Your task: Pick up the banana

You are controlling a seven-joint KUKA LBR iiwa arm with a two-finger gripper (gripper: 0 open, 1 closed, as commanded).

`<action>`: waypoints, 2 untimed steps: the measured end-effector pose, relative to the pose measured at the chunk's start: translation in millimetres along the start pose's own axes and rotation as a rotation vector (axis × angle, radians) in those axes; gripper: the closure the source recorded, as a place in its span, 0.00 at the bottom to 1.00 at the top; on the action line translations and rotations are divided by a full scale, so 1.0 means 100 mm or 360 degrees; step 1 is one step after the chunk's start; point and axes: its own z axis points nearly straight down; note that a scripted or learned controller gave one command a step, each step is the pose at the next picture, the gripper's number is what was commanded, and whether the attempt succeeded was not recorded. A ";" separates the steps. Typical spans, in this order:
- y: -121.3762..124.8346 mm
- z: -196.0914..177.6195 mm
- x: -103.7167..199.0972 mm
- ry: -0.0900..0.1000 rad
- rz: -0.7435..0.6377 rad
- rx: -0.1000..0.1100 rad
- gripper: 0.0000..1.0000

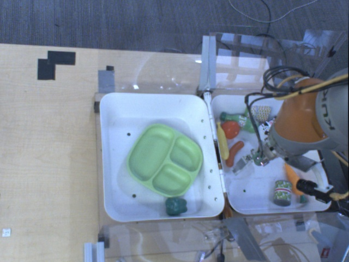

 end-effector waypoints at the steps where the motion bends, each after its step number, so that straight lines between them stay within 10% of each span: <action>1: -0.23 0.17 -0.63 -0.0007 -0.0149 -0.0006 0.00; 2: -0.86 0.16 -0.88 -0.0013 -0.0316 -0.0004 0.00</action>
